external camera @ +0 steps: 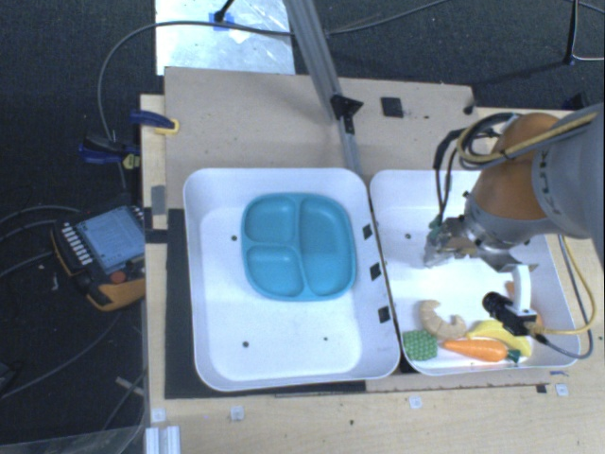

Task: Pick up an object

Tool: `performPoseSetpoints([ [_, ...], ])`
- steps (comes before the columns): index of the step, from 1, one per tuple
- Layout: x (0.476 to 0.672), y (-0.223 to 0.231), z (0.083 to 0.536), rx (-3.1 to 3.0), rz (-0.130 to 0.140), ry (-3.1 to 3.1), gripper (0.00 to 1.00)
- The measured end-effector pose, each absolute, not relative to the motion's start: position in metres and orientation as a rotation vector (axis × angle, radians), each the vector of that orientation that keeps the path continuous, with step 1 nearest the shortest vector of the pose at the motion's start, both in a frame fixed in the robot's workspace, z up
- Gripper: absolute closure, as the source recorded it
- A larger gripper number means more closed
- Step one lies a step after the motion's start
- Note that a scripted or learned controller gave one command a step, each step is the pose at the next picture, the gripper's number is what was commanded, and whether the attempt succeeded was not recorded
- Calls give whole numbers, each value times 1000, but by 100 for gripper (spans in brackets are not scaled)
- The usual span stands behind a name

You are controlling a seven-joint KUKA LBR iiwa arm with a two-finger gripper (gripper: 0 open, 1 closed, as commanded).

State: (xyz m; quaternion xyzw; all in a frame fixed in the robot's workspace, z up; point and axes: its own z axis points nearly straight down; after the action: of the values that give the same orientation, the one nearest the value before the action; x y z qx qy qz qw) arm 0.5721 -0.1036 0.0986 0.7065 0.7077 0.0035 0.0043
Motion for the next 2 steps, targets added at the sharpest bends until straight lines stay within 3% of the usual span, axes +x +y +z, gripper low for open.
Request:
performPoseSetpoints([
  [2, 584, -105, 213, 2212, 5, 2225, 100],
])
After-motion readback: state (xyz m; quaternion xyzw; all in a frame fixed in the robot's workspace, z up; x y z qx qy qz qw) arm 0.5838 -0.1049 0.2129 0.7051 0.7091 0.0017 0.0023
